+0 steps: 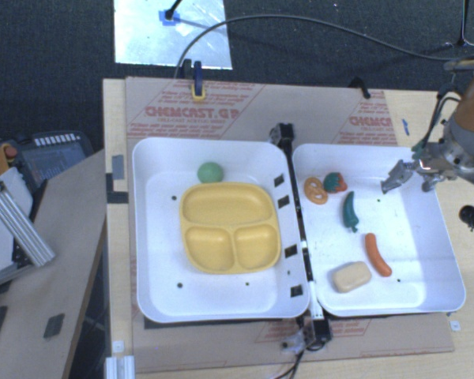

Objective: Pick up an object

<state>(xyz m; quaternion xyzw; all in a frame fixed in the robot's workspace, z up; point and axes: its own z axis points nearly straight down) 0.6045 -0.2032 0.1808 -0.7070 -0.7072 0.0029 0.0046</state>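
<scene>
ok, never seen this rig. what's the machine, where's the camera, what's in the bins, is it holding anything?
One fixed camera looks down at a slant on a bench with two white bins. The grey arm with an orange band comes in from the right; its gripper hangs over the right bin with its fingers spread and nothing between them. The left bin holds a yellow tray and a green ball. The right bin holds a pretzel, a red-green piece, a green pepper, a sausage and a tan block.

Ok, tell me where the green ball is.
The green ball lies in the left bin, just behind the yellow divided tray, near its back-left corner.
</scene>
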